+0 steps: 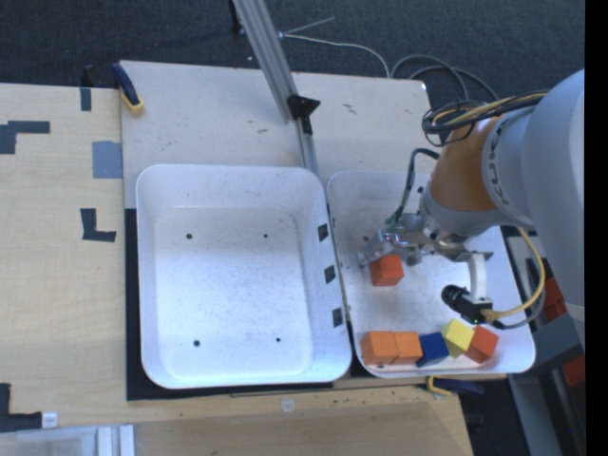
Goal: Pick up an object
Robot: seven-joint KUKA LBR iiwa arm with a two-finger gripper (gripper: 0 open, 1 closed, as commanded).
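Lying along the near wall of the right bin [518,354] is a tight row of blocks: an orange block [391,346] at the left, a blue block [432,348] beside it, then a yellow block [459,335] touching a red-orange block [483,344] at the right end. Packed against the rim like that, they would be awkward to close on, which is probably why the arm is working farther in.

Farther back, near the middle of the same bin, a lone orange cube [387,271] sits apart from the row. The gripper [385,253] hangs right over its far edge, the cube just below the fingertips; whether it is gripped or merely touched, and how wide the grip is set, I cannot tell from this slant.

The left bin [152,255] shows only a speckled white floor. Beyond both bins, a yellow-tipped clamp [126,87] rests on the bench's far left corner.
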